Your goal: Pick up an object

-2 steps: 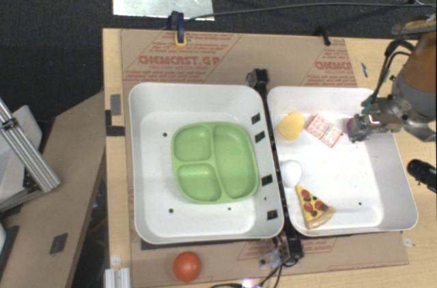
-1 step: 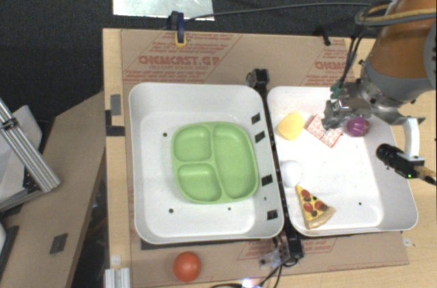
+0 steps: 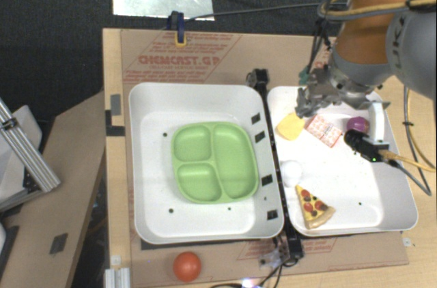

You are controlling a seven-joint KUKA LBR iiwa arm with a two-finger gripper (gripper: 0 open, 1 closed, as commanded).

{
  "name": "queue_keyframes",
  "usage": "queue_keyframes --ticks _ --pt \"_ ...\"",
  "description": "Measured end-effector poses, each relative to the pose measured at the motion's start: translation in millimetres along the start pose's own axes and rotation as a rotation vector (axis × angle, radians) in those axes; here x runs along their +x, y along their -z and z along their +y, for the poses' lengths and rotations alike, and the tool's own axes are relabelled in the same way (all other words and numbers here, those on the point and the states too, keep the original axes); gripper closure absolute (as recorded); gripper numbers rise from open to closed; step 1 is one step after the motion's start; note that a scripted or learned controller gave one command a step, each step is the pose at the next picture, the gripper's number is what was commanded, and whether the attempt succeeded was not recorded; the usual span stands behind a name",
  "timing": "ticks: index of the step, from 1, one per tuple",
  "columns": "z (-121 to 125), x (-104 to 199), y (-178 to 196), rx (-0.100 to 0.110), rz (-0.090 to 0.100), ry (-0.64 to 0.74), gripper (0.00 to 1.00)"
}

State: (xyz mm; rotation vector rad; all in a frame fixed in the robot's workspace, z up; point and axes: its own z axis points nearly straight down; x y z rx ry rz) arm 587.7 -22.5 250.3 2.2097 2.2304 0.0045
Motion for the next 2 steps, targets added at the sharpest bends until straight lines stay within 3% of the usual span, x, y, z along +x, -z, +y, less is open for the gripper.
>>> queue_keyframes --ticks 2 --pt "44 92 -2 0.000 0.000 -0.002 1.00"
